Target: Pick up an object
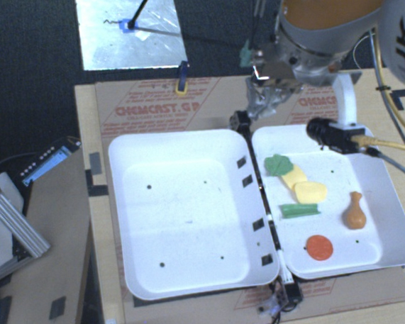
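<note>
Camera view puts the claw [264,98] above the far rim of the right bin [387,197]; whether it is spread or closed I cannot tell, and nothing sits in it. Five toy foods lie in that bin: one green leafy piece [277,164], one yellow piece [303,186], one green strip [299,210], one brown drumstick [354,211], one red disc [320,247]. All look light, stiff, somewhat slick. The drumstick's narrow neck seems the surest hold. The left bin [186,209] adjoins.

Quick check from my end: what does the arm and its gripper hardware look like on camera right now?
The arm is bulky, grey, with a broad orange band. Below it sits a metallic silver gripper assembly with a small teal part beside it. A black module juts out on a white bracket, trailing yellowish cables.
</note>
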Controlling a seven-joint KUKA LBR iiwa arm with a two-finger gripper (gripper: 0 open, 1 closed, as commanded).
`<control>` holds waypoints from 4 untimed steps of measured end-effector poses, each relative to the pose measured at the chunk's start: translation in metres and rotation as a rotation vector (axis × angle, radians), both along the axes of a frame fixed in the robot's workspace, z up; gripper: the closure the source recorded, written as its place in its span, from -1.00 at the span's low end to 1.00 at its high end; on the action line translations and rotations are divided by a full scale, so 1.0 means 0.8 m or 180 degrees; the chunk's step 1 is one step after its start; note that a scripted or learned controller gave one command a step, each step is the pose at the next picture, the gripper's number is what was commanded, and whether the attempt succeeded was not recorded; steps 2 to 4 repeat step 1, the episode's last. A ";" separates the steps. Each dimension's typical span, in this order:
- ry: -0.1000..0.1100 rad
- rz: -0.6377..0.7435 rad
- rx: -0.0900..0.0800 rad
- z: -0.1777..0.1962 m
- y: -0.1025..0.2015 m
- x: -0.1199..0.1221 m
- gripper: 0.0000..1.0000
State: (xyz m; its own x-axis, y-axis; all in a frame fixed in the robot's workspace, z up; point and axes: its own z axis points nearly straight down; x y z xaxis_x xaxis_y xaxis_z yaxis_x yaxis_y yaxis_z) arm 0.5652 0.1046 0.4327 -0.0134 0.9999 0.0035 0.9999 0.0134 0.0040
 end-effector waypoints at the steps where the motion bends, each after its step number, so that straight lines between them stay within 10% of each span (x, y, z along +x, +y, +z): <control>1: -0.0015 -0.0043 -0.0014 0.023 -0.028 0.122 1.00; 4: -0.0015 -0.0043 -0.0014 0.023 -0.028 0.122 1.00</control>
